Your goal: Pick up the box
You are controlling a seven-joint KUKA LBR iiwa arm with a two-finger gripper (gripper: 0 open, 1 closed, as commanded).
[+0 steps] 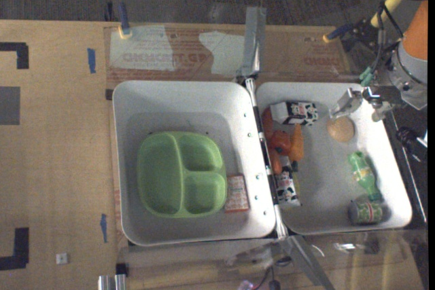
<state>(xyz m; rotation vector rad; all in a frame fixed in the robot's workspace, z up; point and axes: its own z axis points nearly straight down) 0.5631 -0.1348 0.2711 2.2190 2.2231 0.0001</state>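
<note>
A green divided plate [181, 174] lies in the left bin [129, 100], far to the left of the hand, and a small red-and-white box [236, 193] rests flat against that plate's right edge, near the wall the two bins share. That box, the likeliest target, sits well apart from the hand, across the divider and lower in the view. In the right bin [401, 214], a black-and-white cow-print carton [294, 113] lies on its side just left of the hand, with an orange toy [283, 142] below it and a second cow-print carton [287, 188] lower still. A tan round piece [341, 130] lies directly beneath the hand [362, 101], which hovers over the right bin's upper corner with its two fingers spread apart and nothing between them. A green bottle [361, 170] and a dark can [366, 210] lie below the hand. The pick looks to be in its opening approach, with no grasp made. The next move seems to call for a long reach leftward over the divider, then a descent with the fingers straddling the box, clear of the plate's rim.
</note>
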